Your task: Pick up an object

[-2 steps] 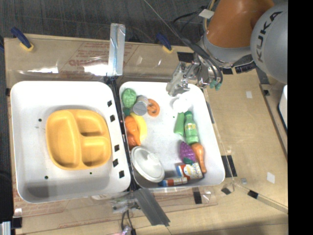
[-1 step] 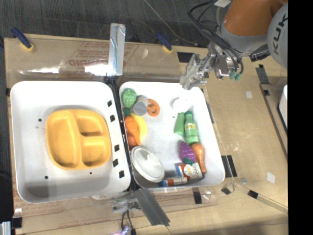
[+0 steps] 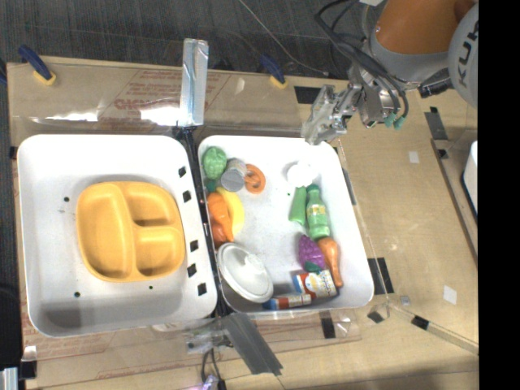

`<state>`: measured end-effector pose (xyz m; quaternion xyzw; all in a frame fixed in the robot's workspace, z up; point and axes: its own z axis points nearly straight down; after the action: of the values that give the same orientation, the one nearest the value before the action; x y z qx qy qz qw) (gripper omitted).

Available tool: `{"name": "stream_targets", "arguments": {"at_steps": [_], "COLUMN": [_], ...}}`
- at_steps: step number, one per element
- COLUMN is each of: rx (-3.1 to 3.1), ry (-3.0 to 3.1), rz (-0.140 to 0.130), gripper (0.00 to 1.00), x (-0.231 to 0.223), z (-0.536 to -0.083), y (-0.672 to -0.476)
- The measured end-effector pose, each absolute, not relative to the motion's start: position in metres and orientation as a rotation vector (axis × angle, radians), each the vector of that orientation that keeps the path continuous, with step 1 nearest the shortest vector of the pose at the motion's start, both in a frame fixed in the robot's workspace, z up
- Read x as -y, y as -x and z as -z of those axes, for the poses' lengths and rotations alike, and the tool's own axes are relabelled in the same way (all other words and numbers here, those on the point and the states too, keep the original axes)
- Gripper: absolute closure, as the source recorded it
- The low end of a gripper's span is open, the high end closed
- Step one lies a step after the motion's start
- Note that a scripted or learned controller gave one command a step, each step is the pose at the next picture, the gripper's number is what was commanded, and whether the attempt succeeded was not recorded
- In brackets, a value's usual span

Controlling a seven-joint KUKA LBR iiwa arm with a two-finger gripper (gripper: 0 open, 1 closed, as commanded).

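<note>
A grey KUKA arm point(image 3: 422, 23) with an orange band reaches in from the right, its gripper point(image 3: 318, 132) poised above the far right corner of the right bin point(image 3: 268, 226); its fingers are parted and nothing is between them. Just below and slightly left of the fingertips, a small white object point(image 3: 299, 171) lies on the bin floor. Further down from the gripper, a green bottle point(image 3: 310, 208) lies lengthwise, with a purple bunch of grapes point(image 3: 310, 252) and an orange carrot point(image 3: 331, 258) beyond it, and a small labelled can point(image 3: 315, 283) near the bin's near wall. To the gripper's left, along the bin's left side, sit a green leafy vegetable point(image 3: 214, 162), a grey can point(image 3: 233, 175), an orange ring-shaped piece point(image 3: 255, 179), and an orange and yellow pair of toy foods point(image 3: 223, 212). A metal pot with a lid point(image 3: 241, 274) rests in the near left corner. Well to the gripper's left, the left bin point(image 3: 49, 169) holds a yellow divided tray point(image 3: 130, 229).
</note>
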<state>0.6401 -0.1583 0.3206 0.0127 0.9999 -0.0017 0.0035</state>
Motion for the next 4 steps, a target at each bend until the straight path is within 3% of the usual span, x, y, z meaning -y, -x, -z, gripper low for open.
{"name": "stream_targets", "arguments": {"at_steps": [1,2,3,4], "rx": [-3.142,-3.129,-3.139,-3.119], "ry": [0.055,-0.209,-0.243,-0.248], "rz": [-0.002,0.004,-0.002,0.006], "gripper": [1.0,1.0,1.0,1.0], "x": [0.123,0.175,0.139,0.184], "z": [-0.273,-0.336,-0.201,-0.312], "y": [-0.637,-0.657,-0.619,-0.613]}}
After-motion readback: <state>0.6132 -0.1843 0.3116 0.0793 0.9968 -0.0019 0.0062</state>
